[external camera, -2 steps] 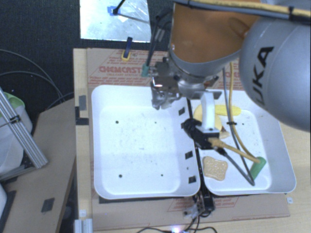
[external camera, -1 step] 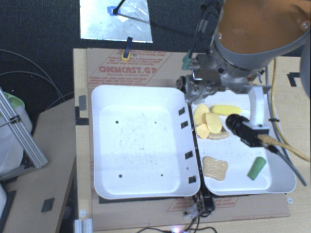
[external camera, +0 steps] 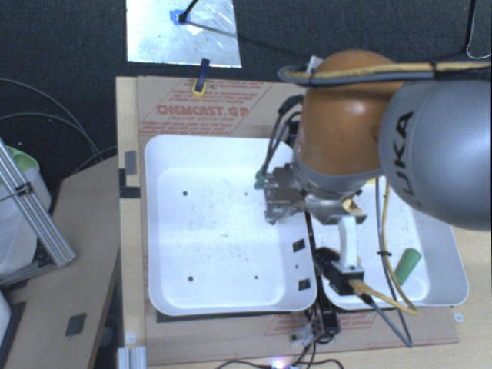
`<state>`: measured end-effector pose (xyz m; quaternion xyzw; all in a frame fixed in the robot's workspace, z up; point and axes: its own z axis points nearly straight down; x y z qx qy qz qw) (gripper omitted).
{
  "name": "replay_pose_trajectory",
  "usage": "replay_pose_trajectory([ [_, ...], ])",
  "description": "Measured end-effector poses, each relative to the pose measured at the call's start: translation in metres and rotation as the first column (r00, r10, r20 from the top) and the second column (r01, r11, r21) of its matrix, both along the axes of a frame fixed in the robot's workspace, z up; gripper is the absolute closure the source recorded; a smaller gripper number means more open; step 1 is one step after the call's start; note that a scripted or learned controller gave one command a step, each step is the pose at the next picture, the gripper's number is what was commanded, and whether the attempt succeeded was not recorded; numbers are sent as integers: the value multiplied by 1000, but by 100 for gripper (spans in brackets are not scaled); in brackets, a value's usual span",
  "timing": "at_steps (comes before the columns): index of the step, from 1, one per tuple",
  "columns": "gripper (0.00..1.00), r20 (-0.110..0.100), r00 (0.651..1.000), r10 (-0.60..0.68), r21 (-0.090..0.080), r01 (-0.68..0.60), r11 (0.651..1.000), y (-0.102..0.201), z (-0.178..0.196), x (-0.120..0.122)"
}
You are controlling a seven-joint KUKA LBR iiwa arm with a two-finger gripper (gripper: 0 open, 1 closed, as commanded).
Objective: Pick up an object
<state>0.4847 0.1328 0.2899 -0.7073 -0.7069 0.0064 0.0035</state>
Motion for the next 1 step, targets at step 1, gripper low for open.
replay_pose_trajectory([
  [1, 100, 35, 999, 8, 12, -8, 1000, 59, 217, 55],
])
